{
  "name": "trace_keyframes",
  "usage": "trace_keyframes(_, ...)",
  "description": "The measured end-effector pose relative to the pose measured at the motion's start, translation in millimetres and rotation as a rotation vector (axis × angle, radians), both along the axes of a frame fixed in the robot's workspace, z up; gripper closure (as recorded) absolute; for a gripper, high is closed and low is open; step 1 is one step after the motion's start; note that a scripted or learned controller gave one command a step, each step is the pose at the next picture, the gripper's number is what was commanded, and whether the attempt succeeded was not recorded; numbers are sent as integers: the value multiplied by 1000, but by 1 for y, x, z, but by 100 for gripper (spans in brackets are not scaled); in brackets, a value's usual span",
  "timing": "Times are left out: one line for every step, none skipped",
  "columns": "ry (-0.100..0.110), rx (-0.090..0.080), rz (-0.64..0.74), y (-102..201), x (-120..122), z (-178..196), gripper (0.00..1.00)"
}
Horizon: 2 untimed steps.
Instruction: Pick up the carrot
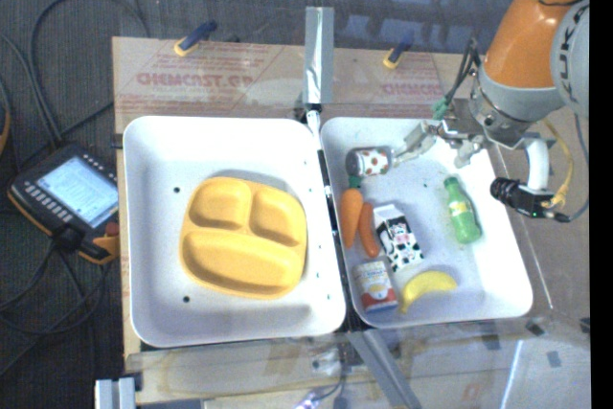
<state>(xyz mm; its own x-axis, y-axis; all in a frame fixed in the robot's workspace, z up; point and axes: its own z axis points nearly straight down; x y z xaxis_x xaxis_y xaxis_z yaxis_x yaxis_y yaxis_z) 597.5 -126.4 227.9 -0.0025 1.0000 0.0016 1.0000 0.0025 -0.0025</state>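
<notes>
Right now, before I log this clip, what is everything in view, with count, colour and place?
shallow plastic bins: two, white, side by side on the bench
compartment tray: one, yellow, left bin
toy carrot: one, orange, right bin by its left wall
small can: one, silver and red, above the carrot
milk carton: one, white with black patches, right bin middle
plastic bottle: one, green, right bin's right side
banana: one, yellow, right bin front
small jar: one, left of the banana
handheld pendant: one, left of the bins
tool: one, grey, over the right bin's back edge
</notes>
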Motion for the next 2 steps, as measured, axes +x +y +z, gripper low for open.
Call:
trace_keyframes(-4,-5,132,22,-18,-130,0)
trace_keyframes(-22,-12,435,20,-77,-139,0)
